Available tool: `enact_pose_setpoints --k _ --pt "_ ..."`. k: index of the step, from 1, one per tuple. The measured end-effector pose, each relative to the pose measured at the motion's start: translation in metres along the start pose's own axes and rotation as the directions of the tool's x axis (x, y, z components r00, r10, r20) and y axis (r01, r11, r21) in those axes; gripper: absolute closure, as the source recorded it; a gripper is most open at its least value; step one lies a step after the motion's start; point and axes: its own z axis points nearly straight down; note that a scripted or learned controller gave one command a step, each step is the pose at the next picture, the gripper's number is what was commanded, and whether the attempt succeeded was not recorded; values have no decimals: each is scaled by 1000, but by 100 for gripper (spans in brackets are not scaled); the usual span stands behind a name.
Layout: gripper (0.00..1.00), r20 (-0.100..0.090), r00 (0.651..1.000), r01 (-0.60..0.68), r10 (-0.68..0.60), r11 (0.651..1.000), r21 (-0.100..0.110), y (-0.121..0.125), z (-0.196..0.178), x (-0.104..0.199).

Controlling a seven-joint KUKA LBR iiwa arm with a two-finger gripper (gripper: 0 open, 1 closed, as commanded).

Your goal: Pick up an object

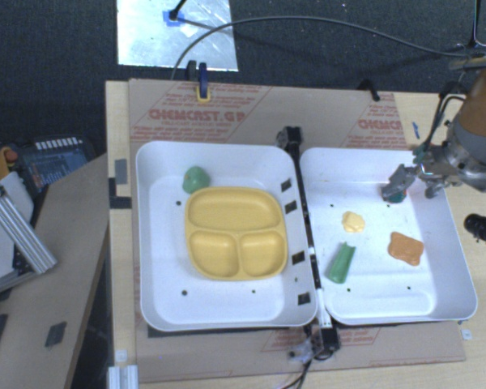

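1. Bench with two white bins: left bin [154, 217] holds yellow tray [233, 232] and green ball [196, 178].
2. Right bin [445, 298]: yellow piece [353, 222], orange piece [406, 248], green wedge [340, 262].
3. Gripper [397, 191] low at right bin's far side; jaw state unreadable.
4. Risk: closing on bare floor, well apart from all three pieces.

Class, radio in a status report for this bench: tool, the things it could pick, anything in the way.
Tool over right bin's upper edge, nothing seen in it. Pale yellow piece, orange piece, green piece lie loose below it. Nothing in the way.
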Motion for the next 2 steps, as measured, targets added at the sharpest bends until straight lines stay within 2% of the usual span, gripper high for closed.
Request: enact_pose_setpoints --k 1,2 --pt "0 2 1000 3 -3 1000 -12 3 -7 0" --pt "0 2 1000 1 -1 1000 -10 1 35 1"
